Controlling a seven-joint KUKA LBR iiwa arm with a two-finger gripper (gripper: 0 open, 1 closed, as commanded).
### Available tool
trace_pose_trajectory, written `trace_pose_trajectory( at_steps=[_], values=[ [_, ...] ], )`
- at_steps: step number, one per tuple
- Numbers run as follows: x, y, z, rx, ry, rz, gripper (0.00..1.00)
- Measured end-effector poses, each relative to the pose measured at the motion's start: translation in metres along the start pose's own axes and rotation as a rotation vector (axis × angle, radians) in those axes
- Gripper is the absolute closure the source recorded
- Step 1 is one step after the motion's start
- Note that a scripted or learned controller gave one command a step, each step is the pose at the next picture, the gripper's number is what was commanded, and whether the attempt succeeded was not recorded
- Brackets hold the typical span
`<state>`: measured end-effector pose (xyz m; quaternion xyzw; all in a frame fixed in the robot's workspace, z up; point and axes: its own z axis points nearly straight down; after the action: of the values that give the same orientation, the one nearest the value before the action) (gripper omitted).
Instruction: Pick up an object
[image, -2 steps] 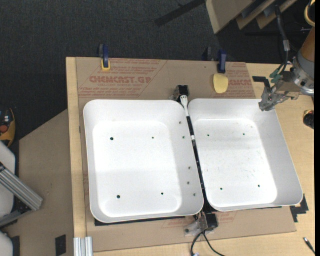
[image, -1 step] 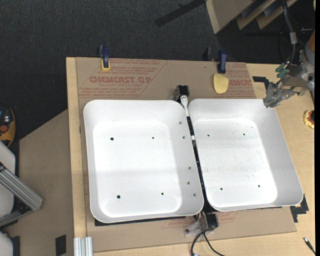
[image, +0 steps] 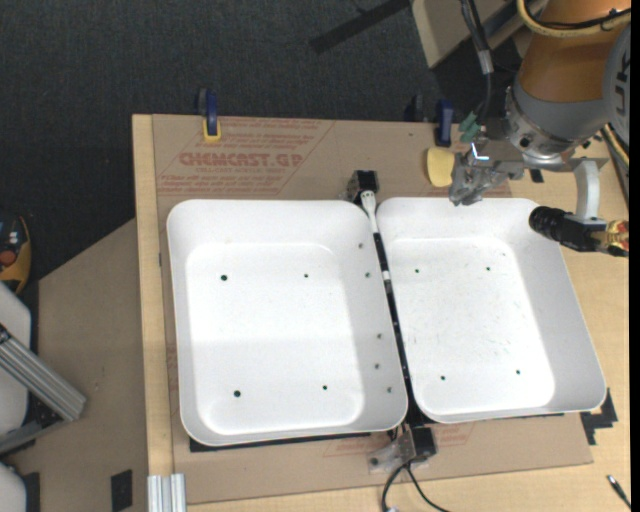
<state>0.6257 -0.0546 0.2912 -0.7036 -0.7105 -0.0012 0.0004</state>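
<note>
Camera view: end effector tips blurred above right bin's far rim.

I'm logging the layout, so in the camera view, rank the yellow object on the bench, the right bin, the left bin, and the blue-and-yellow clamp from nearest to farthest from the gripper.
1. Yellow object: just left of the gripper, beyond the bins.
2. Right bin: its far rim lies below the gripper; too close to call against 1.
3. Left bin: farther left.
4. Blue-and-yellow clamp: far left corner.

Two bins side by side, claw behind the right one
</note>
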Motion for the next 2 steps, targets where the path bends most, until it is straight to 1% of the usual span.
trace_pose_trajectory(
  at_steps=[1,2],
  values=[
    [0.0,-0.011,-0.018,-0.002,-0.002,0.008,1.0],
    [-0.038,-0.009,-0.06,-0.005,-0.004,0.012,1.0]
  ],
)
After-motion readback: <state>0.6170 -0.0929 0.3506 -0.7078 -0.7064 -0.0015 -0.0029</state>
